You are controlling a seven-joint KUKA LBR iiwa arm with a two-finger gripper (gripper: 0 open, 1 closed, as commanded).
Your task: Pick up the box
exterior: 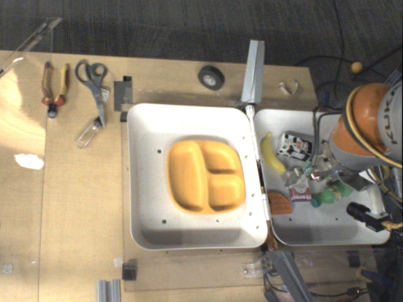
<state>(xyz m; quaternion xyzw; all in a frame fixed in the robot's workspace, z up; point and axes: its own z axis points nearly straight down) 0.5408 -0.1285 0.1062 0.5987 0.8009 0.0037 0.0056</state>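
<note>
The wooden bench (75,187) carries everything, and the two white bins sit side by side on its right half. The left bin (151,168) is the bigger, and a yellow three-compartment tray (205,175) lies upside down (or so its rounded humps suggest) at its centre. The right bin (315,228) is crowded along its left and middle parts.

The grey arm (368,131) with its orange band comes in over the right bin's right edge, and its gripper (315,168) hangs low over the middle of that bin among the clutter; whether the jaws are spread or pressed together cannot be told, because the small items around them blur into the fingers.

A banana (272,153) lies along the right bin's left edge. The box (295,145), small, white with dark print, lies flat near the bin's far edge, just beside the banana and apart from the gripper. A brown oval object (279,203) rests near the left edge, close to the near-left corner, and a green item (327,197) sits near the bin's middle just beside the gripper.

On the bench's far-left part lie scissors (94,87) and red-handled pliers (53,87). A roll of black tape (211,77) sits by the bench's far edge, beyond the left bin.
</note>
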